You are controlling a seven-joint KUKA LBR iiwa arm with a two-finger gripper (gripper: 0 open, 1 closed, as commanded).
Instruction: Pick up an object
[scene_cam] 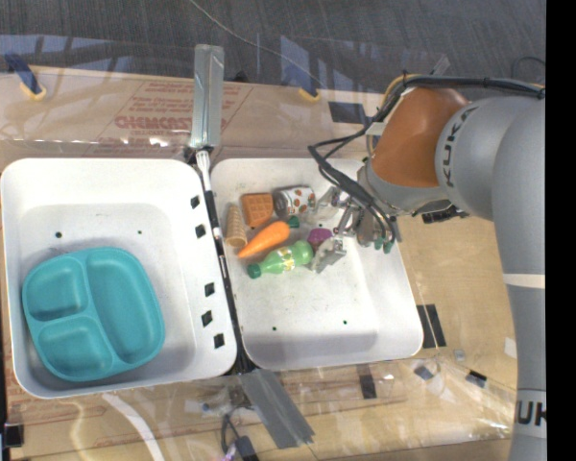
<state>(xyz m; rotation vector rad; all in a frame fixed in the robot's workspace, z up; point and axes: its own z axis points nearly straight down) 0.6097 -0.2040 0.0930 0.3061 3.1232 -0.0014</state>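
Observation:
In the right bin (pixel 307 339) lies a cluster of toy food. An orange carrot (pixel 264 240) rests across the middle, with a green bottle (pixel 280 259) just below it. A brown waffle square (pixel 257 207), a small can (pixel 296 200) and a tan cone (pixel 234 225) lie around them. A purple piece (pixel 319 234) sits at the cluster's right end. My gripper (pixel 328 256) hangs low over the bin floor, right beside the green bottle and under the purple piece. It is open, with nothing between its fingers.
The left bin (pixel 38 185) holds a teal divided plate (pixel 91 310) at its lower left. A ridge with black clips (pixel 211 267) separates the two bins. The arm's orange band (pixel 413 137) and cables stand over the right bin's upper right corner.

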